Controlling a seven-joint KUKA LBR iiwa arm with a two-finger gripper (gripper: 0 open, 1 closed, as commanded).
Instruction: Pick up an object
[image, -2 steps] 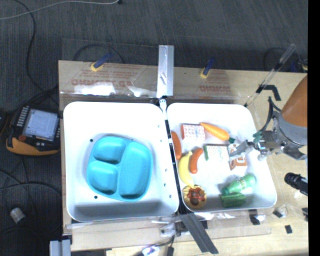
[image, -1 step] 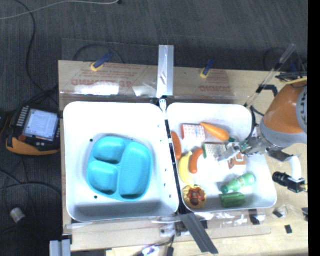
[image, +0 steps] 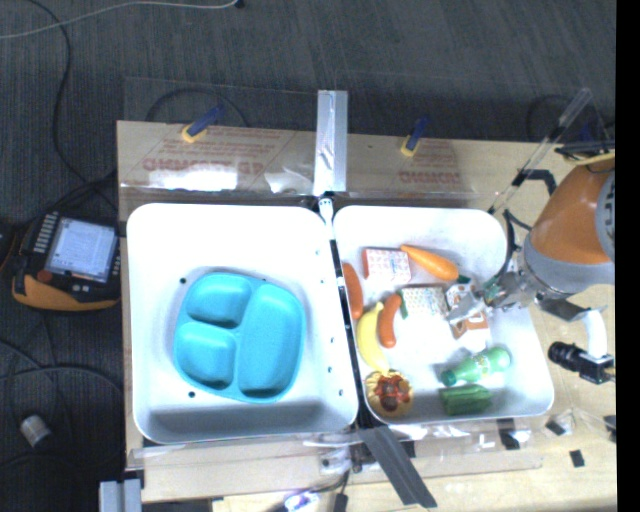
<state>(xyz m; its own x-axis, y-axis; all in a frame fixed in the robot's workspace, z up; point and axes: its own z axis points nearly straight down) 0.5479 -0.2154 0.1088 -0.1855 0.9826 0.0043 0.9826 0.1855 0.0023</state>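
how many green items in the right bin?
2: a green bottle lying near the bin's front right, and a darker green item just in front of it by the front wall. Others could be hidden under the gripper.

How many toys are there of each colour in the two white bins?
Blue: 1, the divided plastic plate
Orange: 3, carrot and two sausage-shaped pieces
Yellow: 1, banana
Green: 2, bottle and block
Total: 7, not counting a few small mixed-colour pieces.

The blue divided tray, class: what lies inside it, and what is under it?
The blue divided tray shows three bare compartments. It rests in the left white bin; the bin floor beneath it is covered.
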